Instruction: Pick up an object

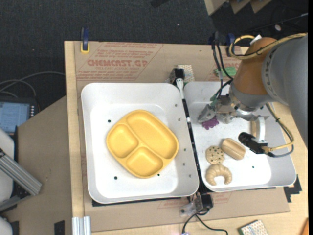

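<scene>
Two white bins sit side by side. Left bin (93,131) holds a yellow divided tray (142,143). Right bin (279,170) holds a purple piece (211,124), cookie (214,154), bread roll (233,148) and croissant (219,174). Gripper (208,113) is low at that bin's far left, just above the purple piece; grip state cannot be told, and nothing is seen held.
</scene>
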`<state>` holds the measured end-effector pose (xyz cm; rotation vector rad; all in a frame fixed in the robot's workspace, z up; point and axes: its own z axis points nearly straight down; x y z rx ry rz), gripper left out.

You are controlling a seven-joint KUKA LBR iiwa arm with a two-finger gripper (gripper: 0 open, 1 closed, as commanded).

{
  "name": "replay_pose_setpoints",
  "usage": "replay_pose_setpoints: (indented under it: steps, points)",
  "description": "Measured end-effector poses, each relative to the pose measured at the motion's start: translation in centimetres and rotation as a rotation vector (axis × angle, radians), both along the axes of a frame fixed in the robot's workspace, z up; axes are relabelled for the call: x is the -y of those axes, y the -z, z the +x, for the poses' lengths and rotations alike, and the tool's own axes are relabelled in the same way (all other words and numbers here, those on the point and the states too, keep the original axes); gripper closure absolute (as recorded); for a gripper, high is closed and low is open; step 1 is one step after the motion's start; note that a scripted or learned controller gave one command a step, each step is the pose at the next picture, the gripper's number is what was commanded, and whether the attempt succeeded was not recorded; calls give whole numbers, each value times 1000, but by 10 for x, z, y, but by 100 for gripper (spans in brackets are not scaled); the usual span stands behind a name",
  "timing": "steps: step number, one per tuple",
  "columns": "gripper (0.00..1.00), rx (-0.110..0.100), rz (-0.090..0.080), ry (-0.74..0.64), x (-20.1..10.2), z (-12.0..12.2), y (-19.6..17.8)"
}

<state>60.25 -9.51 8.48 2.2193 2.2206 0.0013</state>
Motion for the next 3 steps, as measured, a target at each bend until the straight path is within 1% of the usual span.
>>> replay_pose_setpoints:
  steps: [1, 2, 3]
  points:
    - [100, 4, -2, 1, 1, 0, -12]
    - [0, 4, -1, 2, 1, 0, -11]
    - [0, -2, 1, 2, -1, -3, -1]
